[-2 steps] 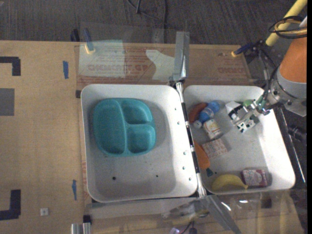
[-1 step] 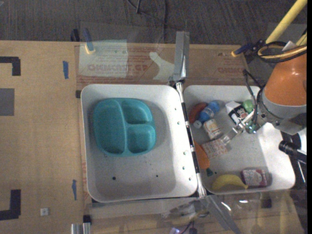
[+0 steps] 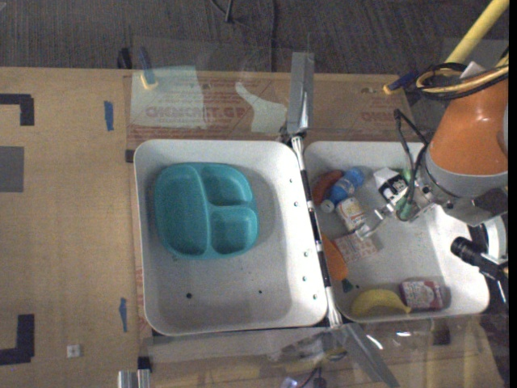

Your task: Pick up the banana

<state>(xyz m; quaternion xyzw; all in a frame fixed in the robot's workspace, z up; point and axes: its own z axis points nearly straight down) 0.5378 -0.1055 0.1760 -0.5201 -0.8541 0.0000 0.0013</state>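
I see the banana (image 3: 380,301) at the lower edge of the right bin (image 3: 452,249), touching a pink packet (image 3: 425,294). My end effector (image 3: 367,225) hovers mid-bin above clutter; grip state I cannot tell. Descending here risks snagging the wrong item.

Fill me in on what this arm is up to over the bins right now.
The arm is after the banana, which lies at the near edge of the right bin, beside a small pinkish packet. The gripper sits farther back in that bin, among a blue-capped bottle and other small items, apart from the banana. Nothing shows as held. The left bin carries a teal divided plate.
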